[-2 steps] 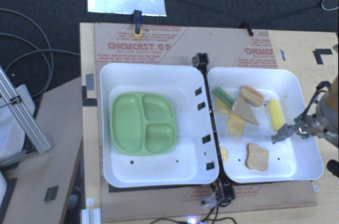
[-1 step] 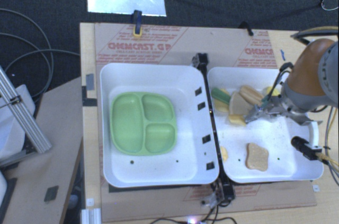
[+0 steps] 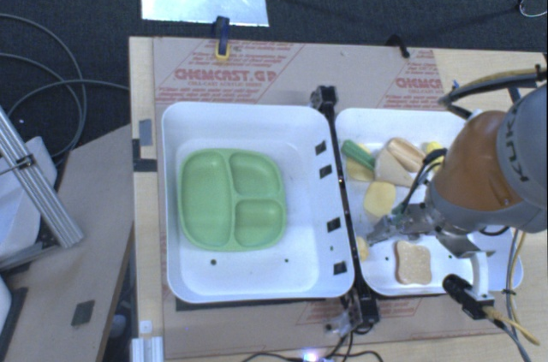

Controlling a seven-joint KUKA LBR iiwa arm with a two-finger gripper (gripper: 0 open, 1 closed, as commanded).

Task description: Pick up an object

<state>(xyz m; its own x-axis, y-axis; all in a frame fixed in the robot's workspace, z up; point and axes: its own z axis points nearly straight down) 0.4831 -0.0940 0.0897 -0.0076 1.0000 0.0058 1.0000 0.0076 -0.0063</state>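
Note:
The right bin (image 3: 385,119) holds several toy foods. A green piece (image 3: 356,151) lies at its upper left, with a tan bread roll (image 3: 402,161) beside it. A pale yellow chunk (image 3: 380,198) sits in the middle and a toast slice (image 3: 414,264) near the front edge. A small yellow bit (image 3: 362,249) rests against the left wall. My gripper (image 3: 390,226) hangs low over the bin between the yellow chunk and the toast. Nothing is visibly held. The arm's grey and orange body (image 3: 479,172) hides the bin's right half.
The left bin (image 3: 248,117) holds a green divided plate (image 3: 231,198). A black clip-lined divider (image 3: 336,189) runs between the two bins. Cardboard lies under both bins. Cables trail at the front right corner (image 3: 488,313).

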